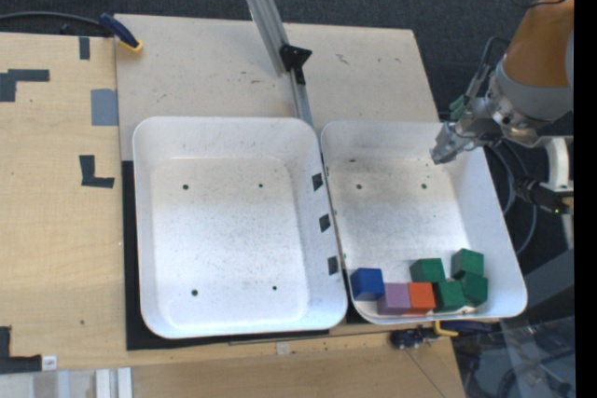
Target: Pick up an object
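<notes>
Green blocks (454,280) are crowding the right bin (401,200) corner; I'm steering the gripper (446,147), finger state untellable, toward the blue block (367,282), which is sitting freer.

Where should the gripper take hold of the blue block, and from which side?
Probably from above, across the blue block. Its left face looks free toward the right bin's wall; the purple block crowds its right, so that finger has little room.
</notes>
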`<action>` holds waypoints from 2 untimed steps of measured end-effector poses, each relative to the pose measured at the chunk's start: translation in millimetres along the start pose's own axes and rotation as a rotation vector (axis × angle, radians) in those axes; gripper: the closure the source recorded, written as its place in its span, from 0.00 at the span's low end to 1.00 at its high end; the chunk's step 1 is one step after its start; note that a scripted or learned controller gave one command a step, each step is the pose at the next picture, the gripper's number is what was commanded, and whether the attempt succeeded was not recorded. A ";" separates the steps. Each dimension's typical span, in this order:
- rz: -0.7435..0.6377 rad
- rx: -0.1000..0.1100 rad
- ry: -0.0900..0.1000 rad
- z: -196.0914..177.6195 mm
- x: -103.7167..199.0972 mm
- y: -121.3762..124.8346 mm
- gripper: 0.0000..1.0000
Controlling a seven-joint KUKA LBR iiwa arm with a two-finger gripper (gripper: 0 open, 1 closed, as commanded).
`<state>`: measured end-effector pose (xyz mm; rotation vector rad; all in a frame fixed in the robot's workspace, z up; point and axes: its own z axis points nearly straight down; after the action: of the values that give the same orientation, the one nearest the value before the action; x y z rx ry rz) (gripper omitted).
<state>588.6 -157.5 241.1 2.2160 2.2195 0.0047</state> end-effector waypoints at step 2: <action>-0.003 0.006 0.002 -49.6 44.2 9.4 1.00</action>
<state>597.6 -113.2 290.7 2.2160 2.2270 -0.0002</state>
